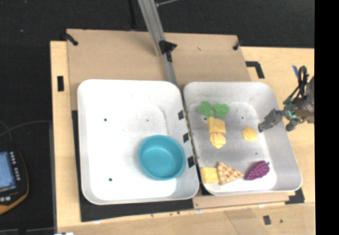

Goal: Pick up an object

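My gripper [279,121] hangs over the right rim of the right bin [233,91], open, with nothing between its fingers. A small yellow piece [250,134] lies just left of it. Further left in the same bin are a green leafy toy [213,108] and a yellow stacked piece [217,132]. Along the bin's front lie a yellow block [210,175], a pizza slice [229,173] and purple grapes [257,170].
A blue bowl [159,157] sits in the front right part of the left bin [106,101]. A grey metal pole [151,11] slants up from behind the bins. A handheld controller [10,175] lies at the far left.
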Available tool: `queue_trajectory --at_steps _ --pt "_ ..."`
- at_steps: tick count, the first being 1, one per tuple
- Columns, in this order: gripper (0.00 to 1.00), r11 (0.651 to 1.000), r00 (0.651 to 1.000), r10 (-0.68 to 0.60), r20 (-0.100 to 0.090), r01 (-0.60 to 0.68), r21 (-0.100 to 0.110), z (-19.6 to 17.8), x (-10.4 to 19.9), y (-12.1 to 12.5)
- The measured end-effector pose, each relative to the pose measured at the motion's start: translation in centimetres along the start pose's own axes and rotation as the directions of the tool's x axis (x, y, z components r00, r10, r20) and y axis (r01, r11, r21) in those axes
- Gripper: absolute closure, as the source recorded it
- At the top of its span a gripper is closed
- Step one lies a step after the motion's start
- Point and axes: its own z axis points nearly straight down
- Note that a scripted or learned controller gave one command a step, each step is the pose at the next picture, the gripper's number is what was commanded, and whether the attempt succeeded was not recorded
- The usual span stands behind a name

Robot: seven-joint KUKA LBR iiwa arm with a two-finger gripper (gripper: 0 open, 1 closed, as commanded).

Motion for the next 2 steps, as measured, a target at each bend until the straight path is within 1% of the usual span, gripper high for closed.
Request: queue_trajectory --at_steps 1,2 --pt "0.0 1.0 1.0 0.0 0.0 0.0 0.0 0.0 0.0 0.0" --pt "0.0 1.0 1.0 0.001 0.001 -0.001 0.006 5.5 0.7 0.5"
